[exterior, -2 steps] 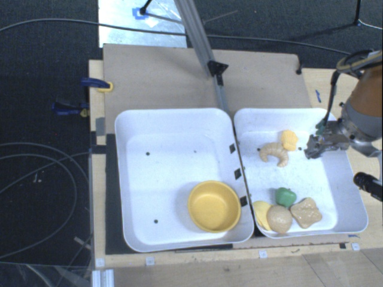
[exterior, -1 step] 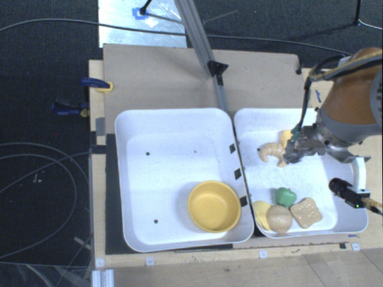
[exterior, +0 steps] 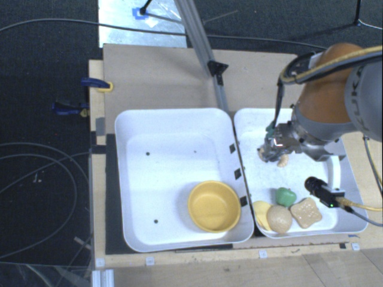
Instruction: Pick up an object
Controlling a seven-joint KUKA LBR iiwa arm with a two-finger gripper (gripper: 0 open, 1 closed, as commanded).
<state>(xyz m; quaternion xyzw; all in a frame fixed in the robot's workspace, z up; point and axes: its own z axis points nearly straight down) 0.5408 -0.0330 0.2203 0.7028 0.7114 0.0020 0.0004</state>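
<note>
Over the right bin (exterior: 251,121), the gripper (exterior: 274,152) — finger state impossible to tell. Near the bin's front: green toy (exterior: 286,195), toast piece (exterior: 306,212), beige ball (exterior: 279,218) — yellow bowl (exterior: 213,205) in the left bin (exterior: 137,124).

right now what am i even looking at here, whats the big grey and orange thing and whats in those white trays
That is a robot arm, filmed by one fixed camera looking down at a slant. The arm reaches in from the right, and its claw hangs over the right bin. A small pale thing sits by the claw; I cannot tell whether it is gripped. The right bin holds a green piece, a toast slice, a round beige item and something yellow near its front. The left bin holds a yellow bowl.
</note>
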